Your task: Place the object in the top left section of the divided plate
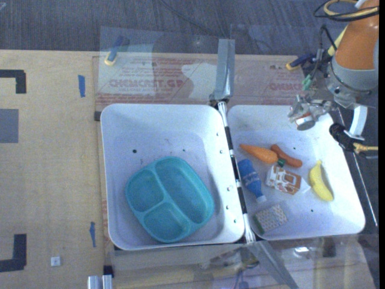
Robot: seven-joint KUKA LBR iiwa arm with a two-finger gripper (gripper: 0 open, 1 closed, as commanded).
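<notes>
A teal divided plate [170,198] lies in the left bin [120,125], tilted, with three sections that hold nothing. The right bin [355,215] holds an orange carrot [258,153], a red-orange sausage-like piece [286,156], a blue bottle [250,179], a white and orange packet [284,179], a yellow banana [320,182] and a grey mesh pad [271,217]. My gripper [305,117] hangs over the right bin's far edge, above and right of the carrot, with nothing seen in it.
The grey and orange arm [356,53] fills the upper right corner with cables around it. A metal divider [225,77] rises between the bins at the back. Blue tape marks [81,85] sit on the wooden bench at the left.
</notes>
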